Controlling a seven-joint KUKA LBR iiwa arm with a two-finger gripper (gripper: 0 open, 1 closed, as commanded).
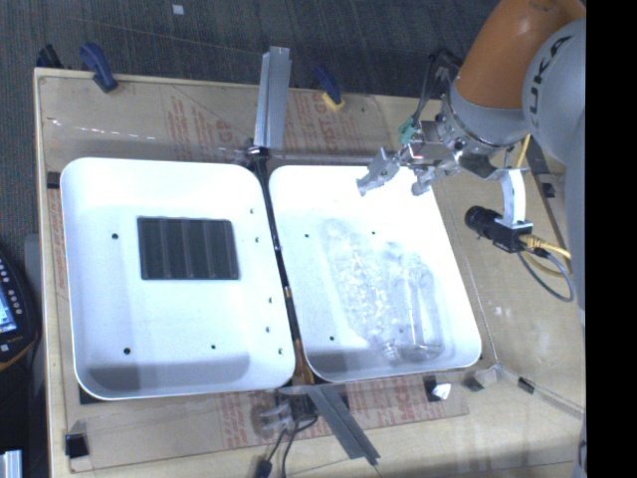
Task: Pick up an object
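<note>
I see the two-finger metal gripper (399, 174) above the far edge of the right shallow white bin (299, 267) — its fingers are spread apart and nothing is between them. The clear crinkled plastic bottle (390, 302) lies in this bin, toward the near right corner — well apart from the gripper.

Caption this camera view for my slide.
Two-finger gripper open above right white bin holding clear plastic bottles.
</note>
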